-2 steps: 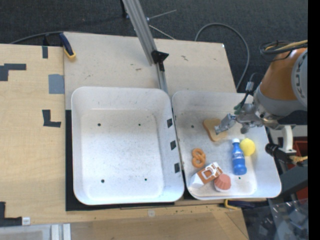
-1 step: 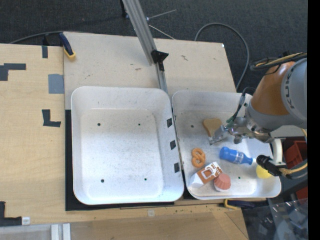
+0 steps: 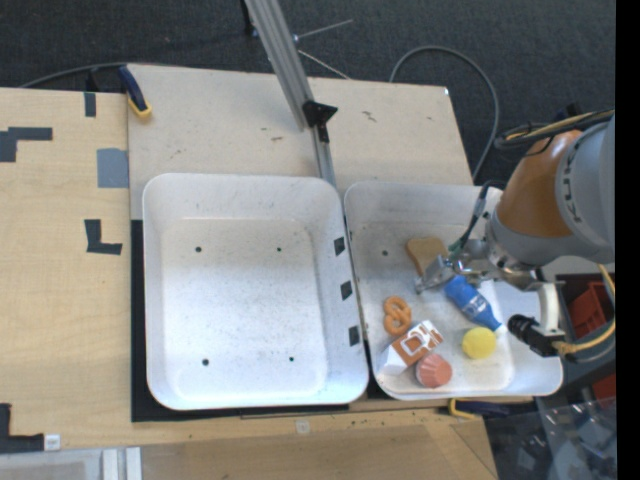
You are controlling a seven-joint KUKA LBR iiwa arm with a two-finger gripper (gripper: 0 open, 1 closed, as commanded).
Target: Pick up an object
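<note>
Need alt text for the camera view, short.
The gripper hovers in the right bin, between a tan block and a blue bottle; an orange pretzel, yellow ball and red piece lie nearer the front.

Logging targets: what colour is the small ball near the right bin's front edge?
Yellow: the small round ball reads clearly in the camera view.

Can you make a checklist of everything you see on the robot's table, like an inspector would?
Surface: pale wooden bench bearing a left bin and a right bin.
Job's things: in the right bin, a blue bottle, yellow ball, orange pretzel shape, orange-and-white block, red round piece, tan block.
Clutter: grey and black tape patches on the bench.
Grippers: gripper low between tan block and bottle.
Cables: black cable behind the bench.
Surroundings: dark carpet, metal pole.
</note>
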